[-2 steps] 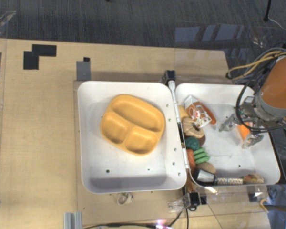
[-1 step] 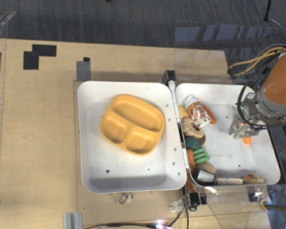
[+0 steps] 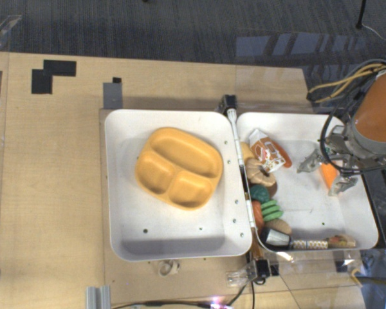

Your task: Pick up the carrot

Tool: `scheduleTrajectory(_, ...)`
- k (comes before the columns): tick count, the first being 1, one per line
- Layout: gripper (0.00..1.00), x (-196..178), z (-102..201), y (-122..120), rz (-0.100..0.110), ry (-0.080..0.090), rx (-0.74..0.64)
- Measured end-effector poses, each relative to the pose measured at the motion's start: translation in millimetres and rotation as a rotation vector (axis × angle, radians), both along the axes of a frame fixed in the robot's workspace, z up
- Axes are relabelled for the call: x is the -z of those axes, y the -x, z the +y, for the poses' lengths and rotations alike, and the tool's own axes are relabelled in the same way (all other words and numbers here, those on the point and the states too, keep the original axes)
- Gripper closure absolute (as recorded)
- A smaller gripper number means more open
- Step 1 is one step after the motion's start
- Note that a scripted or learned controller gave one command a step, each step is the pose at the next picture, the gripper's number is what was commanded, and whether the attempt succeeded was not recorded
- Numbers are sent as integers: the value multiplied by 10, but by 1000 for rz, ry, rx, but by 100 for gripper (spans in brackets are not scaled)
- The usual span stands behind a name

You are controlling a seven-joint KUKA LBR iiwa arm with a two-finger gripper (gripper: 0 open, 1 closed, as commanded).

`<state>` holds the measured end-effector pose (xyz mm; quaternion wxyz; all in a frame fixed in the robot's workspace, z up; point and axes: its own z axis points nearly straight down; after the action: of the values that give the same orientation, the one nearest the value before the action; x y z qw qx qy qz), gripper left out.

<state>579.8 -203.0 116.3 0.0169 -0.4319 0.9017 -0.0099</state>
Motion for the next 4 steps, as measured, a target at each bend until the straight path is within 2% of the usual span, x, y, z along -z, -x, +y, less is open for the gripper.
scheduleTrajectory(1, 0, 275, -20, -33, 25, 1, -86)
scheduleTrajectory(2, 100, 129, -18, -76, 12, 3, -85)
scheduleTrajectory(3, 0, 135, -15, -73, 13, 2, -85)
scheduleTrajectory(4, 100, -1, -12, -110, 1, 4, -83)
